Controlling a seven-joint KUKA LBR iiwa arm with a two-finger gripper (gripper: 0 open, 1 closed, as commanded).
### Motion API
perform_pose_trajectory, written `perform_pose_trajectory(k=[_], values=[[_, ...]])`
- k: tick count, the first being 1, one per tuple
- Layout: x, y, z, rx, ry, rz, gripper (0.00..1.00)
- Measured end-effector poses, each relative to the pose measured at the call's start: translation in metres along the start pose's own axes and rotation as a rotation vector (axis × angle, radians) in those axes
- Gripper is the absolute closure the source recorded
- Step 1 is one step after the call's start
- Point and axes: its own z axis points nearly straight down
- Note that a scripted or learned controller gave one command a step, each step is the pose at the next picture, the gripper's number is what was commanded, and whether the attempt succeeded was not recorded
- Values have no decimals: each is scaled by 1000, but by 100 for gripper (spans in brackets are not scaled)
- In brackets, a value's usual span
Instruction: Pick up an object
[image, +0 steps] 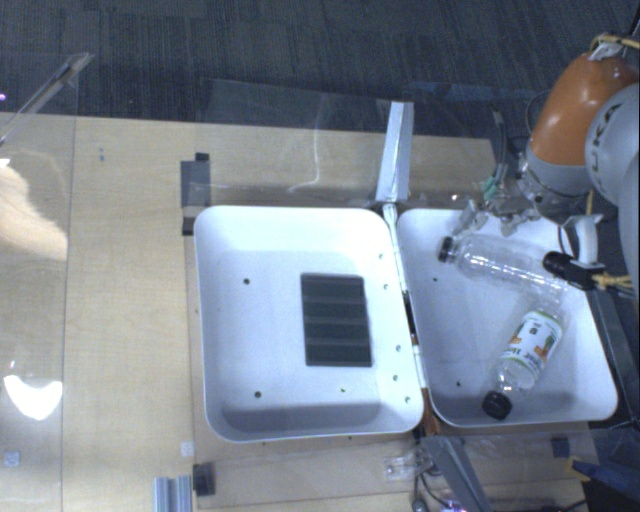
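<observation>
Overhead, the gripper is seen at the right bin's upper edge, its grasp impossible to judge. Two bottles are pictured below: a clear bottle, and a labelled bottle lower right.

Overall light: even and fairly bright, coming from overhead; the wooden bench reads pale and washed.
Glare: a white patch low on the bench's left side and a soft bloom at its left edge, seemingly reflections off a clear sheet.
Shadows: soft grey shade pools along the near inner wall of the left bin and the right bin; nothing hard-edged.
Dark areas: the floor beyond the bench stays dim.
Sharpness: generally soft and low in detail; the clear bottle blends into the white.
Arm: the orange band looks slightly blurred.
</observation>
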Motion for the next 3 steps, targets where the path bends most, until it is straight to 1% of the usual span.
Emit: perform_pose_trajectory(k=[1,2,3], values=[[20,3,61,0,-4,-62,0],[19,6,48,-10,-11,-65,100],[20,5,49,-5,-8,-65,0]])
